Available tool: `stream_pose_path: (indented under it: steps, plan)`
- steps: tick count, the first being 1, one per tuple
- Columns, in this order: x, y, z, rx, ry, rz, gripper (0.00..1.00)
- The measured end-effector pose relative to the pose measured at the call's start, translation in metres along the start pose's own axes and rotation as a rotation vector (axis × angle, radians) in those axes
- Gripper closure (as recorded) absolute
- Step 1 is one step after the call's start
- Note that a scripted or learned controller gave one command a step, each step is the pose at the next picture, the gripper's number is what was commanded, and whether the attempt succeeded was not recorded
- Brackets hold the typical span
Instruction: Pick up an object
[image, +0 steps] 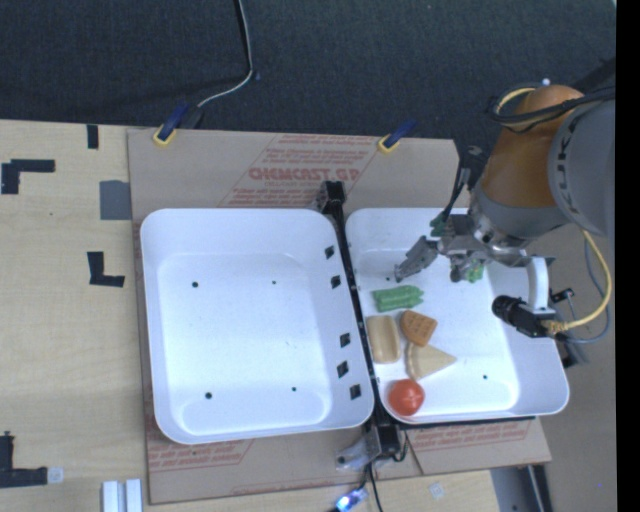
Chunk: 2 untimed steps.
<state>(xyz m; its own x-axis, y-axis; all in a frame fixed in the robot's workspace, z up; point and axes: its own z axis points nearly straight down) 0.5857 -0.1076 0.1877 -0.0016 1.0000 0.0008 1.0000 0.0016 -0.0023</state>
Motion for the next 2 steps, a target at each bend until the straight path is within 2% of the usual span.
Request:
stream_pose_path:
  steps: [1, 2]
  plan:
    - [0.013, 0.042, 0.103, 0.005, -0.001, -0.001, 0.0]
    - [-0.01, 0.075, 0.101, -0.004, -0.002, 0.0, 0.0]
